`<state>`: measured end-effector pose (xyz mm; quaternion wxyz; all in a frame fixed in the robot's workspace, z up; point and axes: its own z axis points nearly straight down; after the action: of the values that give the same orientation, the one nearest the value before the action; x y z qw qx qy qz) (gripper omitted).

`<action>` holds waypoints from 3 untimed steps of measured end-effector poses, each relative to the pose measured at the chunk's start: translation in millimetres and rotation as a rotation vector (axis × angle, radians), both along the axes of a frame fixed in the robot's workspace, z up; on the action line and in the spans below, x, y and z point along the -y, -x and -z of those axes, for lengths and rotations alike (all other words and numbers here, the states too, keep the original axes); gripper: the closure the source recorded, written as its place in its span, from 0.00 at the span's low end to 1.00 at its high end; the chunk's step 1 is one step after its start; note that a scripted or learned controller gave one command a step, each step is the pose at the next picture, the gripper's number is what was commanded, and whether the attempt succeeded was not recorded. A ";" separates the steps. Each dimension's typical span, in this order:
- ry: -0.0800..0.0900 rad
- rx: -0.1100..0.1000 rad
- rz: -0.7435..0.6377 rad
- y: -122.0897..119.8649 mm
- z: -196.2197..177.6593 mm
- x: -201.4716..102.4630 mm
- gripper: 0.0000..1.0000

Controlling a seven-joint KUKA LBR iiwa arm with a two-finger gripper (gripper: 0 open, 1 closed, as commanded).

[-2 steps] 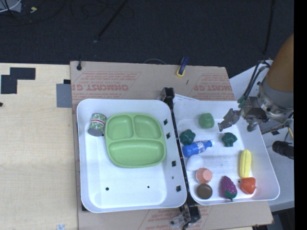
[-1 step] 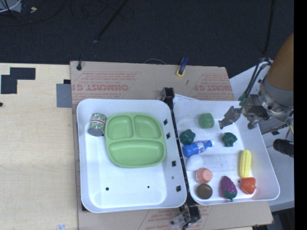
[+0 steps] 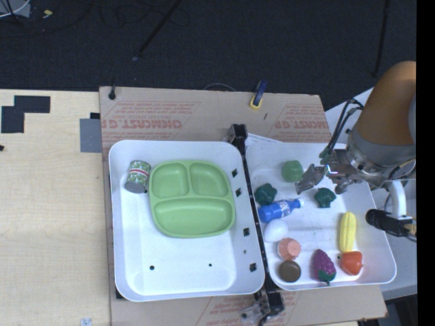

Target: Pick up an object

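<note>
The two-finger gripper [image 3: 325,177] hangs with fingers spread and nothing between them in the right white bin [image 3: 380,277], just above the small dark-green plastic broccoli-like toy [image 3: 325,197], likely light, stiff, bumpy; grip across its middle.

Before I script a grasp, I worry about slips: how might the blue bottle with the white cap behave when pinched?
The blue plastic bottle with the white cap lies on its side in the right white bin, so it would probably roll if nudged. Its rounded body looks smooth, likely slippery. It looks small, probably light.
</note>
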<state>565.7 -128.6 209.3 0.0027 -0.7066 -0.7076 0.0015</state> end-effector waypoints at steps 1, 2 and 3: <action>0.000 0.000 0.001 -6.8 61.0 -3.7 0.00; 0.000 0.016 0.003 -18.1 101.8 -6.2 0.00; 0.000 0.002 0.004 -17.6 123.0 -6.3 0.00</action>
<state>583.3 -122.3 86.4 0.0022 -0.7079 -0.7063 0.0009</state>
